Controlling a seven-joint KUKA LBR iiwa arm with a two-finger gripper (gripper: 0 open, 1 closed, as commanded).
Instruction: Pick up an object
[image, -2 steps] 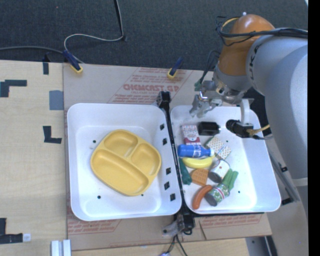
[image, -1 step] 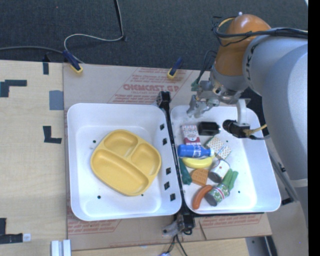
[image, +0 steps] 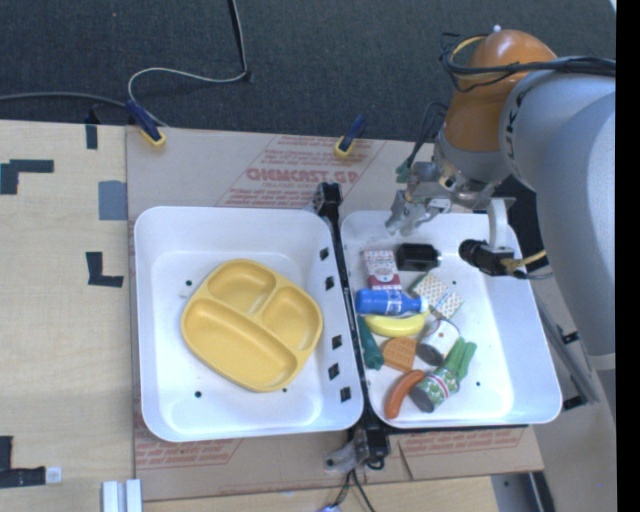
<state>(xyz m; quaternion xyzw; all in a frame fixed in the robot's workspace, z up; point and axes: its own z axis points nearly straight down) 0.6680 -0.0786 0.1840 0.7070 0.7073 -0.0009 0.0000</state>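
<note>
My gripper (image: 405, 212) hangs over the far edge of the right bin (image: 520, 385), above and just behind a small black block (image: 416, 256); nothing shows in its grasp. Below it lie a red-and-white packet (image: 380, 268), a blue bottle (image: 388, 301), a yellow banana (image: 395, 324), a checkered sachet (image: 437, 292), an orange waffle piece (image: 400, 353), a red sausage (image: 397, 393), a green cucumber (image: 461, 357) and a small can (image: 436, 389). These crowd the bin's left and middle.
The left bin (image: 160, 250) holds a yellow divided tray (image: 253, 323). A black hinge strip (image: 338, 290) runs between the bins. Blue-and-yellow clamps (image: 146, 122) (image: 350, 138) sit on the cardboard behind. The arm's grey body (image: 570, 170) overhangs the right bin's far right side.
</note>
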